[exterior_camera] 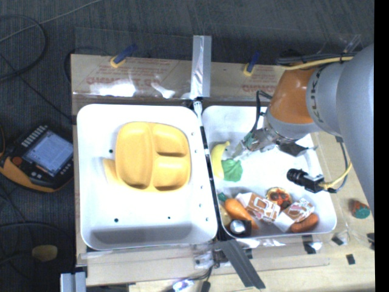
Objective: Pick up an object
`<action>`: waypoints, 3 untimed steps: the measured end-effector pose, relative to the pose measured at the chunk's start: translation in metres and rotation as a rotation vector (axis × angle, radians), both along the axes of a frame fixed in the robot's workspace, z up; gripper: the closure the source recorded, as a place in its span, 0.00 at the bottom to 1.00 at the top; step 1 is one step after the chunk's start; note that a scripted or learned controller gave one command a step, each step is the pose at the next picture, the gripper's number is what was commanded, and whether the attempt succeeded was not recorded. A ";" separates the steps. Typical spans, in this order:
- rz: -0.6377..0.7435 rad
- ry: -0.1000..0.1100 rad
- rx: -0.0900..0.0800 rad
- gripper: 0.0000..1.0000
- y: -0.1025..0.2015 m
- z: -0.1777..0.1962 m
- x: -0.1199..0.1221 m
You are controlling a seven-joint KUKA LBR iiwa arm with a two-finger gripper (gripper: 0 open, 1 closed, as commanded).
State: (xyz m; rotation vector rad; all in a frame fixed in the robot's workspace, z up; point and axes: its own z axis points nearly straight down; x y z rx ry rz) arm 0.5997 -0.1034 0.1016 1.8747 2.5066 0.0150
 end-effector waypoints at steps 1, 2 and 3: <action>0.000 0.000 0.000 0.00 0.000 0.000 0.000; -0.072 -0.003 0.003 0.00 -0.001 -0.009 -0.010; -0.071 -0.004 -0.005 0.00 -0.001 -0.009 -0.031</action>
